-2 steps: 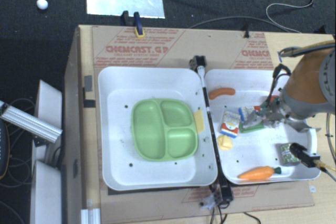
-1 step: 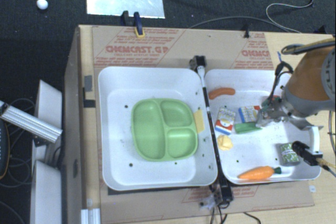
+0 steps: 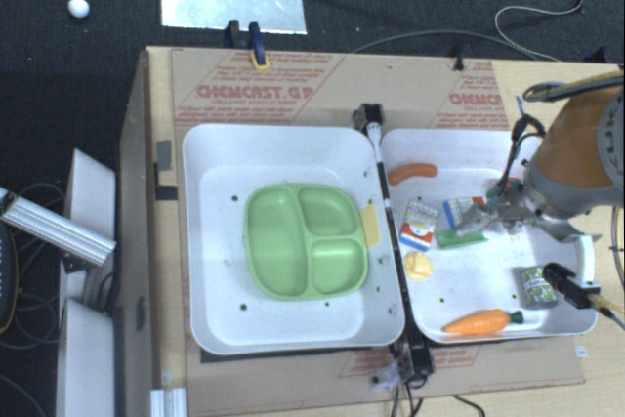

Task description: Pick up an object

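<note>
My gripper [image 3: 491, 214] hangs low in the right bin [image 3: 459, 149], reaching in from the right under the orange-banded wrist. Its tip is just above a flat green piece [image 3: 455, 237] and right beside a blue and white packet [image 3: 459, 209]. Further left lie a small red and white carton [image 3: 420, 222] and a yellow chunk [image 3: 418, 266]. An orange sausage [image 3: 412, 173] rests near the bin's far left corner. A carrot [image 3: 478, 322] lies along the near wall, and a small green-labelled can [image 3: 534, 287] stands at the right.
The left bin [image 3: 220, 171] holds a green divided plate [image 3: 303, 240], with a yellow slip [image 3: 371, 226] against its right side. A dark rail [image 3: 386, 210] separates the two bins. Bare floor shows in the right bin between the yellow chunk and the can.
</note>
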